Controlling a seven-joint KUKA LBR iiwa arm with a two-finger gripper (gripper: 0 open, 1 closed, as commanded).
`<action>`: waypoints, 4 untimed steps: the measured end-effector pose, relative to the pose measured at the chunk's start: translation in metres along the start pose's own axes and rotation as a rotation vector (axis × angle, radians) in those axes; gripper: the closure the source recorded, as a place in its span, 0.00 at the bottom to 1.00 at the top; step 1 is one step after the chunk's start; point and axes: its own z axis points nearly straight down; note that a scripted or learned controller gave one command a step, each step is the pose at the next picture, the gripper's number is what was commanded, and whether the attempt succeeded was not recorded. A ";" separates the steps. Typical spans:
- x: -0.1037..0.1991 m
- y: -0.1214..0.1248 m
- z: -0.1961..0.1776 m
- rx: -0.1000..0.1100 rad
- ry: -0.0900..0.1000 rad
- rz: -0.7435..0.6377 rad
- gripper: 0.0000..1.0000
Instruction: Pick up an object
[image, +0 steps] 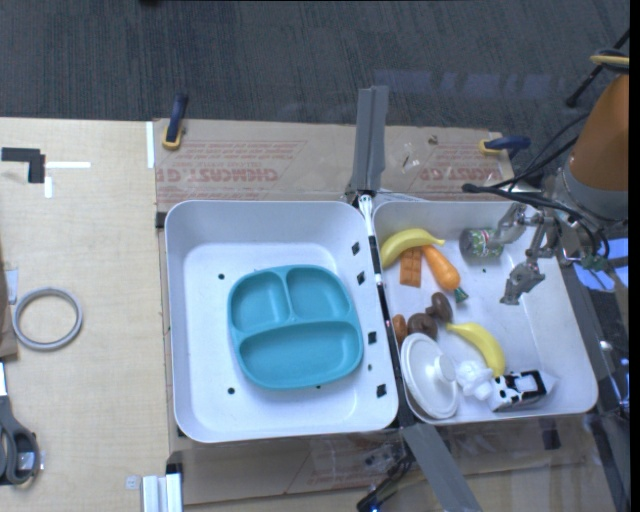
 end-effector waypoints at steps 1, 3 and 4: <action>-0.055 0.027 0.093 0.003 -0.016 -0.062 0.00; 0.042 0.079 0.100 0.000 -0.001 0.044 0.00; 0.041 0.079 0.091 0.002 -0.005 0.042 1.00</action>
